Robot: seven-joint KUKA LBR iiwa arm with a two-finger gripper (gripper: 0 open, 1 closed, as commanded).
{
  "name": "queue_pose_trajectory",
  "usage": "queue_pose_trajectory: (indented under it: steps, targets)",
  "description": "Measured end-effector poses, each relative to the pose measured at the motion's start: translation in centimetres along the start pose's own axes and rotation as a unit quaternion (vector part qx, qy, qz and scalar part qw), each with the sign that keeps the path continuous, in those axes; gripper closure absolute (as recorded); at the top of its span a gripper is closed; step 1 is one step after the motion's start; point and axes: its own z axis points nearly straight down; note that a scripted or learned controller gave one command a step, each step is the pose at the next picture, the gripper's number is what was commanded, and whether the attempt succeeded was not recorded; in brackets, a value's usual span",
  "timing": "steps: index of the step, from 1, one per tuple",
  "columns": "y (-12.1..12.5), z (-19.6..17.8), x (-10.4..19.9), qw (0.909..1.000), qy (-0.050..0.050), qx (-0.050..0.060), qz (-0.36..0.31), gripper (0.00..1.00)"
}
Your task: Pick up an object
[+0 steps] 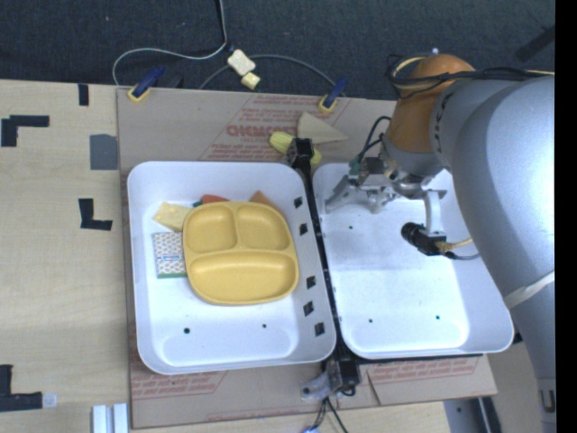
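Gripper was poised at 12 o'clock of right bin; jaw state could not be told. Yellow tray, likely pick target, was left covering small items in left bin, at 9 o'clock of gripper.

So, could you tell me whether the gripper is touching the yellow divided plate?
Apart. The camera view shows the gripper over the right bin, while the yellow divided plate lies in the left bin.

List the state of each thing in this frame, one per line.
Yellow plastic divided tray: lying flat in the left white bin, compartments up, partly covering other items.
Patterned flat packet: flat beside the tray, partly tucked under it.
Right white bin: beneath the arm.
Gripper: over the right bin's far end, nothing seen between its fingers.
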Motion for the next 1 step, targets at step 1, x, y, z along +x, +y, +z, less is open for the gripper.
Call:
queue_pose_trajectory:
  steps: [1]
  targets:
    - [0.71, 0.01, 0.58, 1.0000, -0.001, 0.004, 0.001, 0.00]
